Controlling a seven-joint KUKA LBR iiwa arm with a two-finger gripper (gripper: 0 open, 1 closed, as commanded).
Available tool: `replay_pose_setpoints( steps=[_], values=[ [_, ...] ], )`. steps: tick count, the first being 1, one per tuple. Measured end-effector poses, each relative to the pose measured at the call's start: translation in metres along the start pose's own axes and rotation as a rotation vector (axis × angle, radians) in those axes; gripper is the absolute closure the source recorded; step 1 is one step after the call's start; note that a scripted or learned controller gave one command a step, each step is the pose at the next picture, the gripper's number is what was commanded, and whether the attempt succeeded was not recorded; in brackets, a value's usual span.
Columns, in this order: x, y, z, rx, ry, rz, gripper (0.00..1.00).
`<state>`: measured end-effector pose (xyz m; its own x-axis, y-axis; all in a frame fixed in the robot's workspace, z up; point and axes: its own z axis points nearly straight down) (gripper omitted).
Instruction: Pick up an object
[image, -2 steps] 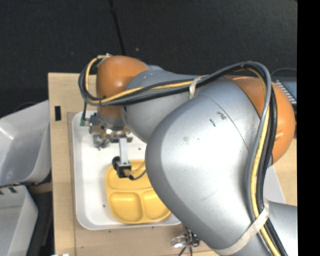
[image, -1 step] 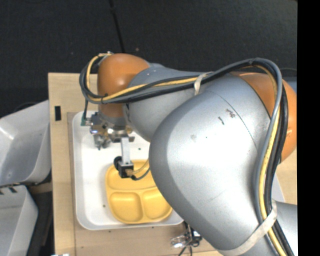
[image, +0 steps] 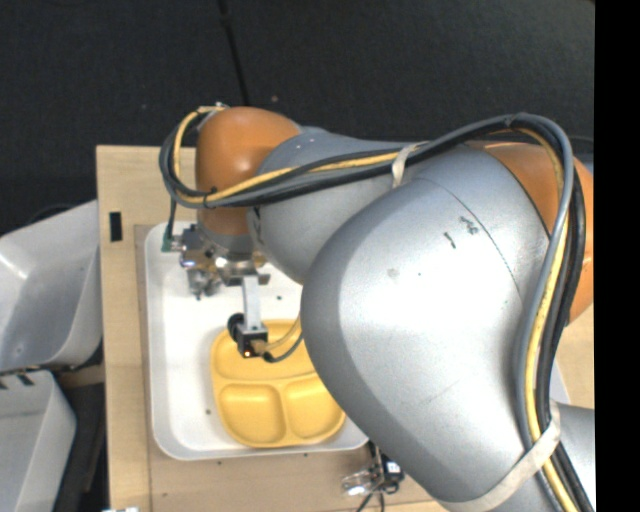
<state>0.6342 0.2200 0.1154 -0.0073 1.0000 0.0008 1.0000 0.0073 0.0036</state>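
The arm (image: 430, 330) is the largest item recorded. It reaches in from the right and covers everything to the right of the end effector, so that side cannot be inspected. The orange band (image: 245, 150) stands directly behind and above the end effector, which suggests a near-vertical, top-down approach into the bin.

The counter (image: 122, 330) is seen as a bare wooden strip to the left of the end effector. The white bin (image: 175, 330) lies under and around the end effector, with its left wall near and its far wall just behind.

The task's thing, a yellow divided dish (image: 270, 410), lies flat on the bin floor on the near side of the end effector, close by. No contact is seen. Its near edge sits close to the bin's near wall, and its right part is hidden under the arm.

The end effector (image: 208, 280) is held low over bare bin floor near the far left corner. Whether it is apart or together cannot be told, and nothing is seen held in it.

Open floor is noted to its left and on its near-left. Room is judged tight at the far wall and beside the dish's raised rim.
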Motion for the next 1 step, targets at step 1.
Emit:
replay_pose_setpoints(
  steps=[1],
  values=[
    [-0.0003,-0.0097,-0.0048,0.003,-0.001,0.003,1.00]
  ],
)
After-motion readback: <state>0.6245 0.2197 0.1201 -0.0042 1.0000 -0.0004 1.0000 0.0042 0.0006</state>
